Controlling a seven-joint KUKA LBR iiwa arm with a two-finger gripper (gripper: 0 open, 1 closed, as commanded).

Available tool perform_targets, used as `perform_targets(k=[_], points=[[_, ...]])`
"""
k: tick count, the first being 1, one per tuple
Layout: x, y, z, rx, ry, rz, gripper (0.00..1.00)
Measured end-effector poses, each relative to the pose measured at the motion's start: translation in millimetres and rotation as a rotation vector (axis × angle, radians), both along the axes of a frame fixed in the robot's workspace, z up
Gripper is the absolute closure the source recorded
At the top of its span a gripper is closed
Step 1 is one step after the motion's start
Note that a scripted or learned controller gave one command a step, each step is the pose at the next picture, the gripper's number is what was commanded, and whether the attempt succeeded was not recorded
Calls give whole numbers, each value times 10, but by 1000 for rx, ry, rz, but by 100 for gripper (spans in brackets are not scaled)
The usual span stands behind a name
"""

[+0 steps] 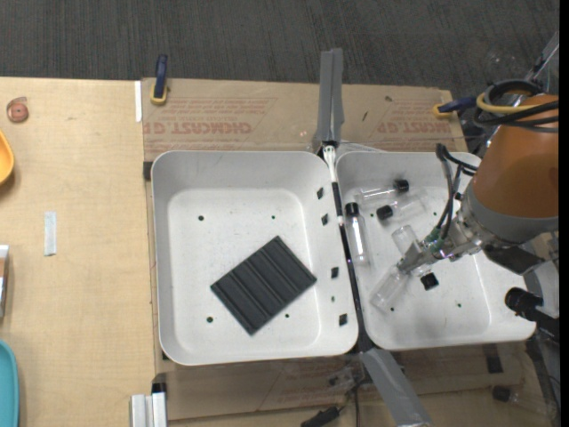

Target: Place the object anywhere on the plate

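Arm: the grey arm with its orange band [523,165] reaches in from the right and hangs over the right bin [471,327].

Gripper: the gripper [414,259] sits low over the middle of the right bin, pointing down and to the left.

Jaws: too small and too cluttered by clear plastic to read; I cannot tell whether they are parted or closed, nor whether anything lies between them.

Clear tubes: several see-through tubes with black caps lie in the right bin. One clear tube [391,285] lies just below and left of the jaws, slanting towards the bin's lower left. Another, the upright tube [356,234], lies well to the left of the jaws along the bin's left wall. A third, the far tube [384,189], lies above and left of the jaws near the back wall, its black cap pointing right.

Loose black cap: a small black piece [429,281] rests on the bin floor just below and right of the jaws.

Plate: the dark ribbed plate [264,284] lies flat in the left bin [178,238], turned at a slant, far to the left of the jaws and across the divider between the bins.

Task's thing: the tubes all lie in the right bin, apart from the plate.

Bench: brown cardboard [240,118] lies beyond both bins.
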State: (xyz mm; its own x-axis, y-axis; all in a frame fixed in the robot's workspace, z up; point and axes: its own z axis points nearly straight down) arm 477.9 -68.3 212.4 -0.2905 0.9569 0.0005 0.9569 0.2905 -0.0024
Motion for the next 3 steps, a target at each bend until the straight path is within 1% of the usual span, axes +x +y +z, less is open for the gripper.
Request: perform_targets(k=[1, 2, 3], points=[[2, 476, 30, 0, 0, 94, 100], [171, 1350, -148, -1, 1, 233, 100], [626, 1802, 109, -1, -1, 298, 100]])
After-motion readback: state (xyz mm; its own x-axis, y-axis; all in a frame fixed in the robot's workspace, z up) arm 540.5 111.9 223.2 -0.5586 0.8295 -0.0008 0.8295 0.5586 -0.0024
